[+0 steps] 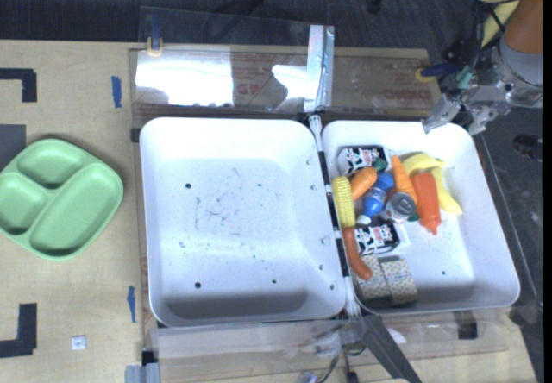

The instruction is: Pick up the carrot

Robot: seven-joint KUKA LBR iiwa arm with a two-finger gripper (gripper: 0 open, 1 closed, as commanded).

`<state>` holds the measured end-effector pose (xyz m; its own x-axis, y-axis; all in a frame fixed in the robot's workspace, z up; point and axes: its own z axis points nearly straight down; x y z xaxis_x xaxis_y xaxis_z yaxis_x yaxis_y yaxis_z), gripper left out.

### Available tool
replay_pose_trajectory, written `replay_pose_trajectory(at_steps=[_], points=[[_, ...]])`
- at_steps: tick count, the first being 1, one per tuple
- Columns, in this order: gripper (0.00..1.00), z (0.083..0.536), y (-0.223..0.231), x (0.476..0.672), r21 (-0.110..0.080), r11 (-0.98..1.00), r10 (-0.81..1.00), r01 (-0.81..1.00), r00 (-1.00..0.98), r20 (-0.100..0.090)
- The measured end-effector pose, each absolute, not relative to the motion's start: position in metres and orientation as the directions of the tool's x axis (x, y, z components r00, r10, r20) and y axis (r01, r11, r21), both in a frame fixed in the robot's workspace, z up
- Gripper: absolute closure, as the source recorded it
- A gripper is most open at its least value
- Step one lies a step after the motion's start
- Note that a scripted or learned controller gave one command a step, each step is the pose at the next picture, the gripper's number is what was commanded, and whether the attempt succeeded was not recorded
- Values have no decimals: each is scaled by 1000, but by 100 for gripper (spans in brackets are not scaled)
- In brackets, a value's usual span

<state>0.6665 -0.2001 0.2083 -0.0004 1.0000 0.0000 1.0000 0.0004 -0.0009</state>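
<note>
The carrot is a long orange piece with a small green tip. It lies lengthwise in the right bin, among a pile of toy food. My gripper hangs over the bin's far right corner, above and to the right of the carrot and well apart from it. Nothing shows in it.
Around the carrot lie a yellow banana, a corn cob, a blue item, other orange pieces, two black-and-white cartons and a patterned pouch. The left bin adjoins. A green divided plate sits at the far left.
</note>
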Motion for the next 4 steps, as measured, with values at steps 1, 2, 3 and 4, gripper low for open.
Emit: replay_pose_trajectory(at_steps=[1,2,3,4], points=[[0,93,-159,612,-2,-167,986,986,167,0],[100,103,-160,612,1,-170,985,985,170,-1],[0,103,-160,612,1,-170,985,985,170,-1],[100,111,-161,613,2,-172,985,985,172,-1]])
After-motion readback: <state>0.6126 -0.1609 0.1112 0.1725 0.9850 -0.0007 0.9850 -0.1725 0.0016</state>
